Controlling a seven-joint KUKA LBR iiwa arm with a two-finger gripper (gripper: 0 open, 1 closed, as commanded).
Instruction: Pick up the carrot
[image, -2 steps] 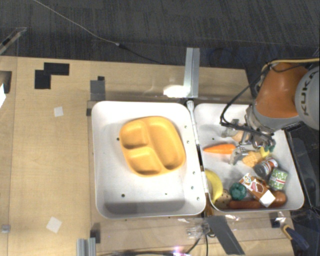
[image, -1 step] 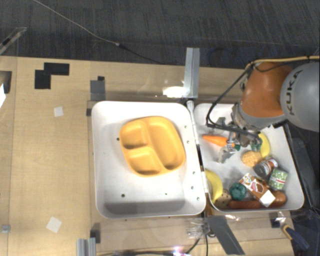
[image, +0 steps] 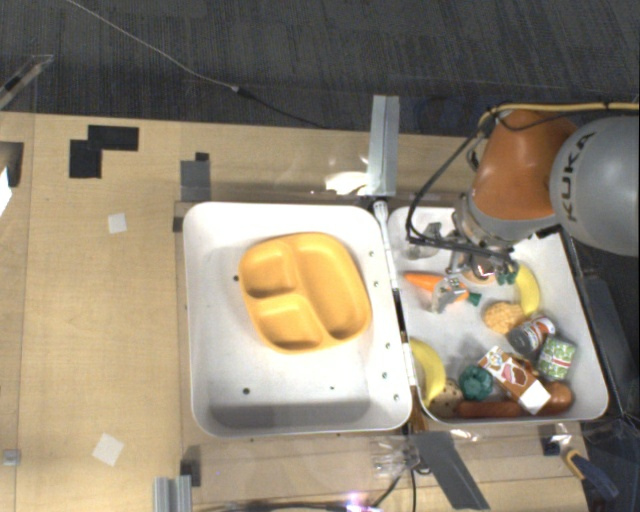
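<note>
carrot (image: 424, 282) just left of gripper (image: 455, 293) | finger state unclear | banana (image: 527, 288) right

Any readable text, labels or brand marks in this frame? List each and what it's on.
"KUKA", running vertically on the grey arm at the right.
Printed labels on the small can and cartons in the right bin: too small and blurred to read.
Nothing else legible.
</note>
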